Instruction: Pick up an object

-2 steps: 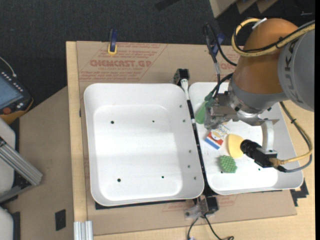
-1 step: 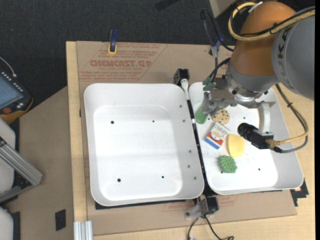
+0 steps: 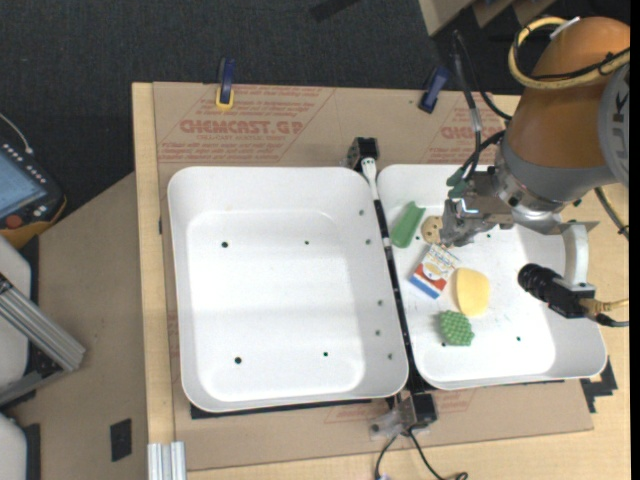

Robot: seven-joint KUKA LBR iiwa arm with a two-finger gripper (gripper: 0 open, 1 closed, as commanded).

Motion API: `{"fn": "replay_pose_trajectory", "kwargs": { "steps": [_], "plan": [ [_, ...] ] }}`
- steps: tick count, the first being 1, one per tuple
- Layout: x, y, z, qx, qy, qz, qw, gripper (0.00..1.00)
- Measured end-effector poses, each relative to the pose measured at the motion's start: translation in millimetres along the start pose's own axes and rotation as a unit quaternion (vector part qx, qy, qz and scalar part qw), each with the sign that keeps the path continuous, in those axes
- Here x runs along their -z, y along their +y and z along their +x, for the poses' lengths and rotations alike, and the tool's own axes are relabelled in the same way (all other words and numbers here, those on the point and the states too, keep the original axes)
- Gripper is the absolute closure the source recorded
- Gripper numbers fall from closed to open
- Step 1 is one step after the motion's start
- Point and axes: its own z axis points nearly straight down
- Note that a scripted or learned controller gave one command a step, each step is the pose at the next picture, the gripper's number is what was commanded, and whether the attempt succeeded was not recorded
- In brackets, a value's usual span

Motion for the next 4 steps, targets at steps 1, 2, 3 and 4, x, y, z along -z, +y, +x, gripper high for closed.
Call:
{"fn": "replay_pose_trajectory", "kwargs": {
  "steps": [1,2,3,4],
  "plan": [
    [98.0,-4.9,86.2,0.007,0.001,-0.007,1.0000,1.00],
    [83.6,-33.7,93.7,0.003,0.000,0.001,1.0000,1.00],
    [2.3,-48.0,27.4,-0.001,0.000,0.003,1.0000,1.00],
    [16.7,-46.1,30.5,0.002,0.000,-0.002,1.0000,1.00]
  ]
}}
